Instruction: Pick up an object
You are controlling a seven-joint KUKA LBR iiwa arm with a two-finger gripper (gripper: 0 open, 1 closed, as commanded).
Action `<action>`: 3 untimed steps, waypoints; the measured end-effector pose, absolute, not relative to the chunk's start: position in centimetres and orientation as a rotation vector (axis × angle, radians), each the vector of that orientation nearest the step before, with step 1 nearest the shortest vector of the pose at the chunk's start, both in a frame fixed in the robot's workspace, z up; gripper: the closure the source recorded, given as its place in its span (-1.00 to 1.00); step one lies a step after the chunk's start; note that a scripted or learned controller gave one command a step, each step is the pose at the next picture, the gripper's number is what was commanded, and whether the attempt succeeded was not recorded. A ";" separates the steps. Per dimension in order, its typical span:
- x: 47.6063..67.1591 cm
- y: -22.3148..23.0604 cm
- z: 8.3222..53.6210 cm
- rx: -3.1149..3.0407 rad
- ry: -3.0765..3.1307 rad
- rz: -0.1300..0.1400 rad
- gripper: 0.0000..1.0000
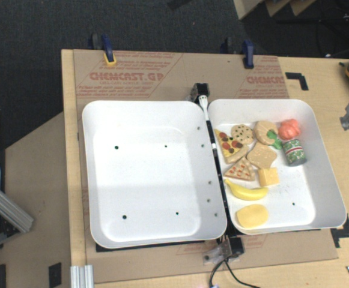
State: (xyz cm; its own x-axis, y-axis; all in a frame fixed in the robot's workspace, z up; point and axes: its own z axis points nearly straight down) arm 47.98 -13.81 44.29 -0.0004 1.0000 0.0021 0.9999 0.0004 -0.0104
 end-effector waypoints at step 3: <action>48.1 -8.2 53.5 -2.222 -2.226 -0.002 1.00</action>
